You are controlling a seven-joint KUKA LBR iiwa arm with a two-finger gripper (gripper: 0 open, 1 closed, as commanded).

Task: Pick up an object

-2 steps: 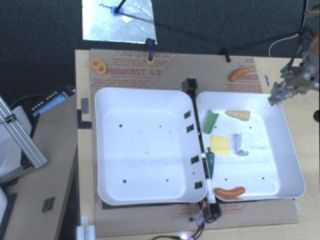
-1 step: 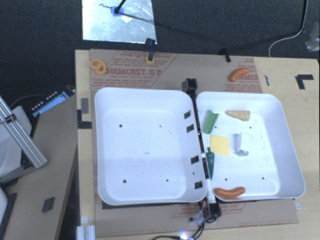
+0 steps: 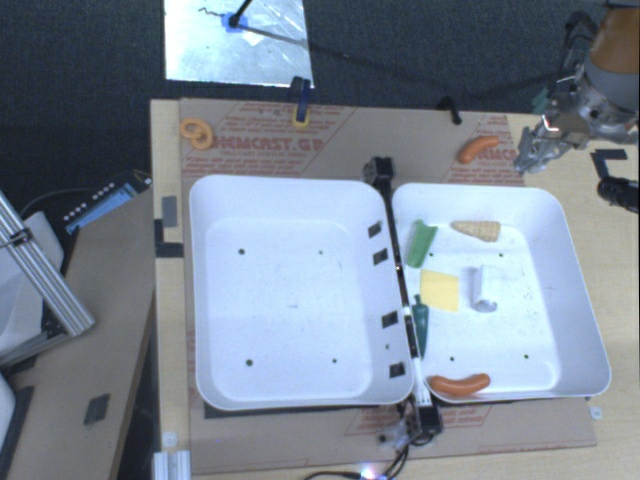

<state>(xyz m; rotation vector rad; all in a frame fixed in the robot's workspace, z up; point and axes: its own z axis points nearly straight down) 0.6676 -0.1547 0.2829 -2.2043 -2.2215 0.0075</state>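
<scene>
Dark carpet runs across the top of the frame, with a shiny foil sheet point(image 3: 238, 26) lying on it in the upper left, and below it a brown cardboard-topped bench point(image 3: 330, 133) carries two shallow white bins side by side. At the upper right of the frame the grey arm point(image 3: 610, 63) with its orange band comes in from the right edge, its wrist angled down and to the left, and the hand point(image 3: 530, 156) hangs over the cardboard just beyond the upper right corner of the right bin point(image 3: 560, 268); whether it is clenched or released I cannot tell at this size, and nothing shows between its tips. An orange sausage-shaped piece point(image 3: 478, 149) lies on the cardboard just left of the hand, outside the bin. Inside the right bin, a green piece point(image 3: 421, 243) lies tilted near the left wall, a tan wedge point(image 3: 476, 230) sits near the upper middle, a yellow square point(image 3: 440, 290) is at the centre-left with a small grey piece point(image 3: 481, 290) just beside it on the right, a dark green piece point(image 3: 420, 326) lies along the left wall, and a second orange sausage point(image 3: 459, 384) rests against the lower rim. The left bin point(image 3: 290, 288) offers a broad white floor, and the right half of the right bin is open too. An orange ring point(image 3: 196, 132) sits on the cardboard at the bench's upper left corner.
</scene>
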